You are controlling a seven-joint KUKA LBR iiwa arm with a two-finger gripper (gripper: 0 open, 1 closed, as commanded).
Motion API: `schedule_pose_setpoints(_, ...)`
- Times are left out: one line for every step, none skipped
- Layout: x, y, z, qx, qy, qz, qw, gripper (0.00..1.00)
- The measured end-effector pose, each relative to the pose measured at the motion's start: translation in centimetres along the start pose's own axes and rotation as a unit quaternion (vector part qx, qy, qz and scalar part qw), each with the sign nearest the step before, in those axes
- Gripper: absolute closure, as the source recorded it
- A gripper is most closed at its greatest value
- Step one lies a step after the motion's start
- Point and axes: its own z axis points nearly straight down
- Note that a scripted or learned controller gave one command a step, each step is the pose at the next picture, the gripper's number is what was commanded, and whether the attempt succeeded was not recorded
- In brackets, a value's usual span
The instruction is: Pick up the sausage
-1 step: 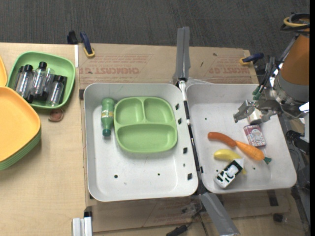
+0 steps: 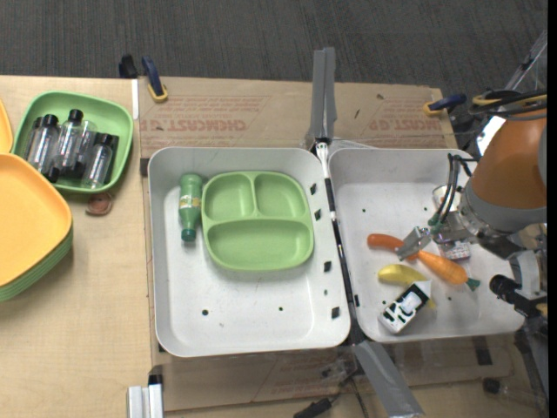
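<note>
Red lettering is printed upside down on the cardboard sheet [image 2: 261, 116] behind the bins — "CHEMCAST" and "GP" are legible; smaller lines cannot be read.

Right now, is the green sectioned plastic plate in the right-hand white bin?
No, the green sectioned plastic plate lies in the left white bin, beside a green bottle.

Green divided plate [image 2: 258, 219] and green bottle [image 2: 190, 205] in left bin [image 2: 244, 320]
</note>
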Motion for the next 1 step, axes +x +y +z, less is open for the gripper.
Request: schedule_pose_setpoints(-0.08, 0.01, -0.87, 0.000, 0.000, 0.002, 1.0000, 1.00)
